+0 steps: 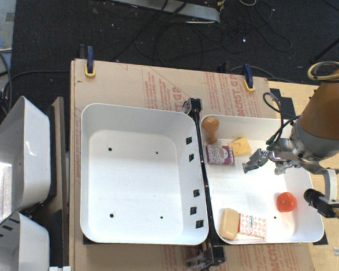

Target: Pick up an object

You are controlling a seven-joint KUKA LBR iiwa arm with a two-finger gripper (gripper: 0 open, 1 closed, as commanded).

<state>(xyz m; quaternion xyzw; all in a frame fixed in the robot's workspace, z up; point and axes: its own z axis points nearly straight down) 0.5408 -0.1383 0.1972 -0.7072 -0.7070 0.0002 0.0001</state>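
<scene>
The right bin [310, 231] holds several small objects. A brown wooden peg [210, 127] stands at its back left, a pink-and-white packet [220, 154] lies next to it, and a yellow block [240, 146] sits just right of that. A red ball [286, 202] rests near the right side. At the front lie a tan sponge [229, 223] and a red-patterned white packet [252, 226]. My gripper [254, 163] hangs over the middle of this bin, right of the yellow block, with nothing visible between its fingers.
The left bin [95, 127] sits beside the right one, with a black divider bar [201, 175] between them. Clamps [90, 63] hold the cardboard-covered bench at the back. Spare white bins [16, 167] stand off the bench at the left. The arm's body [327, 120] fills the right side.
</scene>
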